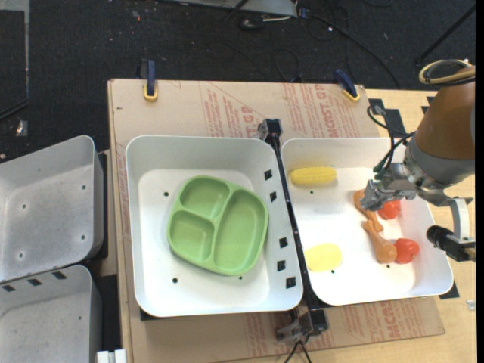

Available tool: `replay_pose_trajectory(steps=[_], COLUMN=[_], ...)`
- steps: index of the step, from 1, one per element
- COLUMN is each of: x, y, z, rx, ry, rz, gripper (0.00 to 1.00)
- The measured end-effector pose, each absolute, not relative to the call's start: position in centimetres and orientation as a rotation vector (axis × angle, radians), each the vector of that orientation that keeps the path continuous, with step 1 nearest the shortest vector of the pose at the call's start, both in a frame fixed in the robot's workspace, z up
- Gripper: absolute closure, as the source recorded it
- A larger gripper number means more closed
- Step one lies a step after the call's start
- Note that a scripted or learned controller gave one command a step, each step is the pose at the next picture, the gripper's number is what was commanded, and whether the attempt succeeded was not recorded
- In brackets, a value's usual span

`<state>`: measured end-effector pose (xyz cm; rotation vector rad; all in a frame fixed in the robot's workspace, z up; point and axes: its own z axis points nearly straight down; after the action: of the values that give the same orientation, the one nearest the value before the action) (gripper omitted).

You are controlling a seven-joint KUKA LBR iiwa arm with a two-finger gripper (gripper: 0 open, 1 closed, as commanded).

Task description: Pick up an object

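Looking from the near edge of the bench (227, 331), I see nothing lifted yet. In the right bin (431, 278) a flat yellow piece (324, 257) lies nearest me, with a red ball (406, 249) touching the end of an orange toy (376, 237). Further back my hand (378, 196) sits low over that toy's far end and a second red piece (390, 209); I cannot tell how its fingers stand. Beyond lies a yellow corn cob (313, 175). The left bin (151, 278) holds a green divided plate (218, 224). I judge the grasp itself remains.
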<state>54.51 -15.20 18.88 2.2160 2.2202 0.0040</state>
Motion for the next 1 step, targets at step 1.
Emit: replay_pose_trajectory(steps=[1], x=[54.36], y=[-15.17], z=[25.24], rx=[2.213], ry=[2.220], rz=[0.006], gripper=[1.00])
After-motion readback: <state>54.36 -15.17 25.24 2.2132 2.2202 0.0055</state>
